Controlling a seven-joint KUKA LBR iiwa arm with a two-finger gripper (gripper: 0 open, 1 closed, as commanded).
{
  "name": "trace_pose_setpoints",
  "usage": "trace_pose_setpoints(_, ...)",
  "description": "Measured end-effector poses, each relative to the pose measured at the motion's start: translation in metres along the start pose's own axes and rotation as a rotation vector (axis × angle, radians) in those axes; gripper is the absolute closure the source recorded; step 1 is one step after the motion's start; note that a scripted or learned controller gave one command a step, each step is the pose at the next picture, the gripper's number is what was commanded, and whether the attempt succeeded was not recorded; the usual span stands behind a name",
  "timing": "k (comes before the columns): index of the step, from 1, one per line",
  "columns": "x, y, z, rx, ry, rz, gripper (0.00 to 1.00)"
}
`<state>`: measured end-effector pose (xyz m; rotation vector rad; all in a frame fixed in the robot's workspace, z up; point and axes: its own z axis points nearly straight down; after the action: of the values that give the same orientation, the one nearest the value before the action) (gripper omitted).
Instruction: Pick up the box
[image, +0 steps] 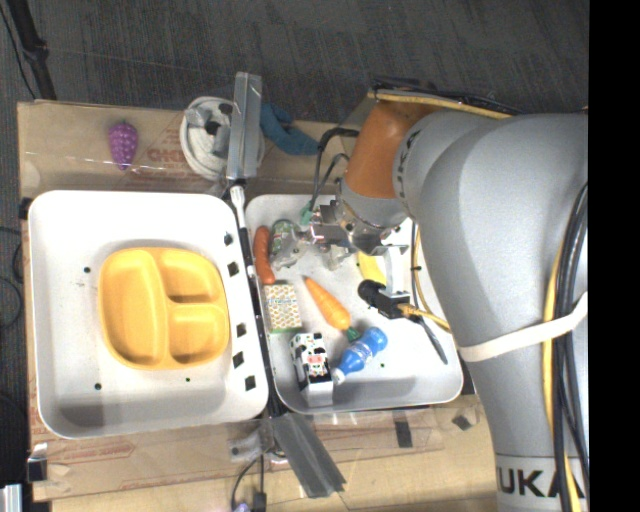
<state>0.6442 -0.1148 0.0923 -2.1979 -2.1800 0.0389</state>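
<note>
Looming closest, the grey arm (500, 230) reaches into the right bin (440, 375), its gripper (295, 240) low near the bin's upper left corner; whether it is open or closed cannot be told. The green-checked box (282, 307) lies flat below it, apart, between a red sausage (263, 255), a carrot (328, 303) and a cow-print carton (312, 358).

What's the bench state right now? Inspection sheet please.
Surface: left bin holds a yellow tray; right bin holds the loose items.
Job's things: patterned box flat by right bin's left wall, ungripped.
Clutter: carrot, red sausage, blue toy, cow-print carton around it.
Pincer: over right bin's far end, apart from the box.
Cables: black cable at the wrist.
Surroundings: purple toy, white coil on the bench behind.
</note>
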Motion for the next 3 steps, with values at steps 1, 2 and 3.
trace_pose_setpoints(1, 0.017, 0.007, 0.001, -0.028, -0.020, 0.048, 0.00)
trace_pose_setpoints(2, 0.014, -0.066, 0.004, -0.046, -0.016, -0.037, 0.00)
trace_pose_setpoints(3, 0.011, -0.007, 0.001, -0.047, -0.017, -0.109, 0.00)
